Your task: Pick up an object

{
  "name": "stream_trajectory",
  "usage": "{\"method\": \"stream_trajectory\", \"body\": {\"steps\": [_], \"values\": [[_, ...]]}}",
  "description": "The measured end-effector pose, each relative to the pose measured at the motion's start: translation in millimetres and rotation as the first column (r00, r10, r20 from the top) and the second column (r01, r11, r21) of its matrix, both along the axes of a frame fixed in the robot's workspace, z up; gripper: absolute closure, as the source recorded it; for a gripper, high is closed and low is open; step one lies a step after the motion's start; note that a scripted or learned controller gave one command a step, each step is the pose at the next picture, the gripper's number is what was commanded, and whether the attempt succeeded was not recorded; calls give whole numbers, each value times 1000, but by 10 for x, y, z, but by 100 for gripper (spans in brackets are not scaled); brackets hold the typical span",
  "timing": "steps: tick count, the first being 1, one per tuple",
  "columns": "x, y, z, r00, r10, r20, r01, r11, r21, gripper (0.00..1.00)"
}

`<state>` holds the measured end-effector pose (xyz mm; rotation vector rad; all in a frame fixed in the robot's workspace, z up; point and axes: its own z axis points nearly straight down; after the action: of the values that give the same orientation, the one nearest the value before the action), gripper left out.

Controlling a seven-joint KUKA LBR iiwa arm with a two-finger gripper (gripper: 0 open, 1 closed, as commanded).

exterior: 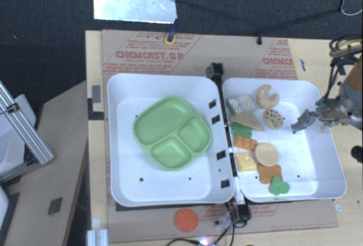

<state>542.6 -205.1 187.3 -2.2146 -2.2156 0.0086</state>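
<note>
The grey arm enters at three o'clock, cut off by the frame edge, and its two-finger gripper (303,122) hangs over the right part of the right shallow white bin (326,179); the fingertips are small and dark against the bin floor, so how far apart they stand cannot be told, and nothing is seen between them. There are two white bins, side by side. The left white bin (122,177) holds one thing, a light green plastic plate with three compartments (172,132), lying tilted near its middle. The right bin holds a cluster of small toy foods along its nine o'clock side, well apart from the gripper: one tan croissant (265,96) at twelve o'clock, a speckled square piece (242,104) beside it, a brown dotted round cookie (273,118), a pale wedge (246,121), an orange waffle-like block (244,143), a yellow cube (245,161), a beige round disc (266,154), an orange-brown flat piece (269,172) partly hidden under the disc, and a green leafy piece (278,186) at six o'clock. One orange round disc (186,219) lies on the bench below the bins.
</note>
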Motion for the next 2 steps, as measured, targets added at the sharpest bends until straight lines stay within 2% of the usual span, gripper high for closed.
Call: {"method": "stream_trajectory", "body": {"steps": [1,2], "values": [[31,3,64,1000,3,11,-3,1000,-3,0],[123,30,-410,1000,6,9,-6,1000,-2,0]]}}
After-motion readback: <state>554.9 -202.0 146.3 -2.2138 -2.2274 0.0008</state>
